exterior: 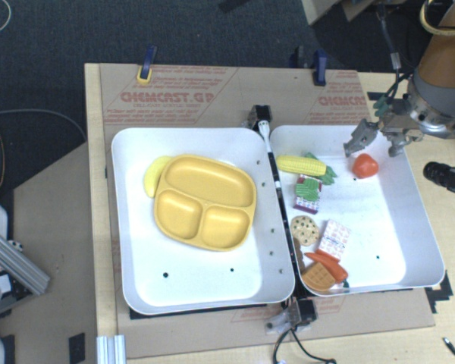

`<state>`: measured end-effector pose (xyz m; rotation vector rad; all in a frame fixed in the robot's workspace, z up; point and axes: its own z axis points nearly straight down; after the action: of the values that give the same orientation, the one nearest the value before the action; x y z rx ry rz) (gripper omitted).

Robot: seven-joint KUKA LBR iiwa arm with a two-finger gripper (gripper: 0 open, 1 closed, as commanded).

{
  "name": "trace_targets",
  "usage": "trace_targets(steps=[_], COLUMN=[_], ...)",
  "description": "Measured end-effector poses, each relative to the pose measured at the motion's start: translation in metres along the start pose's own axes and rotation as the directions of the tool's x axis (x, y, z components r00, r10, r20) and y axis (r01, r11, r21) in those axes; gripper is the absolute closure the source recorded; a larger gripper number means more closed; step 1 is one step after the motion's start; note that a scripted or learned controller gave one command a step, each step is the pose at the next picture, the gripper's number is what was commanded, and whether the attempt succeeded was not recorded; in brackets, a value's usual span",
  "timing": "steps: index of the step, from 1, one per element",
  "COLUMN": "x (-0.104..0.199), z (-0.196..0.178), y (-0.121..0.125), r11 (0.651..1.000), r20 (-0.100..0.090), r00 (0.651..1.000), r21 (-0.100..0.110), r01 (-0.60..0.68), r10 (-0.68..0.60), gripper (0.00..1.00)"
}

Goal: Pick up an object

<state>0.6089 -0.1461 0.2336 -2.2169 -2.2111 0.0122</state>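
Note:
My gripper (379, 143) hangs over the far part of the right bin (409, 226), with its two fingers (361, 139) spread open and nothing between them. A red tomato-like ball (365, 166) lies on the bin floor just in front of the fingertips, nearer the left finger. Further left in the same bin lie a corn cob (303, 164), a small purple and green box (308, 192), a round cookie (304, 230), a white and red packet (334, 239) and an orange piece on a waffle (324, 271).
The left bin (133, 241) holds a yellow divided plate (203, 201) with a yellow object (155, 175) tucked under its far left edge. A black ridge (273, 180) separates the two bins. Blue and yellow clamps (145, 65) grip the board's far edge.

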Motion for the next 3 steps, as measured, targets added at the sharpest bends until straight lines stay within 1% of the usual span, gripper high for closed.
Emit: trace_targets(steps=[1,2,3], x=[0.0,-0.007,-0.009], z=[-0.008,0.043,0.102], y=[0.002,0.01,0.018], r11=[1.0,1.0,1.0], r20=[0.002,0.001,0.001], r00=[1.0,1.0,1.0], r21=[-0.013,-0.008,-0.007], r01=[0.003,0.002,0.003], r10=[-0.003,-0.002,-0.003], gripper=[0.0,0.0,0.0])
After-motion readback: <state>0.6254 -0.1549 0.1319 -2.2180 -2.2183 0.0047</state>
